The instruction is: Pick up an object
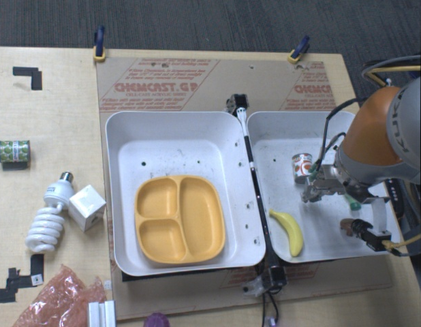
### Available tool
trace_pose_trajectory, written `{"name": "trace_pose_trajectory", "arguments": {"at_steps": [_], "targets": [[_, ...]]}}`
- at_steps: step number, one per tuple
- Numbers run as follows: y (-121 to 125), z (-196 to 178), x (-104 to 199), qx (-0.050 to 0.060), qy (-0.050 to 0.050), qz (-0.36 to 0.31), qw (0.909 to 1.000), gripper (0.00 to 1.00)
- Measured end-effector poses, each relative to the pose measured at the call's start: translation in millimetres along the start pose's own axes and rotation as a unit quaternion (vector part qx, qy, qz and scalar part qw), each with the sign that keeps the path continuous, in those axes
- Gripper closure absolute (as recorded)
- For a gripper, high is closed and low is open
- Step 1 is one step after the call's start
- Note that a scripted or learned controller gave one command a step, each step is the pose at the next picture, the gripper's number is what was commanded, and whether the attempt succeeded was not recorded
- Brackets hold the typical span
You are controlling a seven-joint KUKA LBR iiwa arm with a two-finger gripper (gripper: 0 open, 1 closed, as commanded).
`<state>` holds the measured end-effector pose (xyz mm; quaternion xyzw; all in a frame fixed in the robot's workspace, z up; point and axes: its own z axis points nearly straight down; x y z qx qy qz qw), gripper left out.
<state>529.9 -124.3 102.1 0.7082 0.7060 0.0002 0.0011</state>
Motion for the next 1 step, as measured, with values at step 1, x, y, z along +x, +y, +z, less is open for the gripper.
{"name": "trace_pose_trajectory", "arguments": {"at_steps": [1], "targets": [[0.0,0.0,0.0,0.000,0.000,0.000,1.0000,0.00]]}}
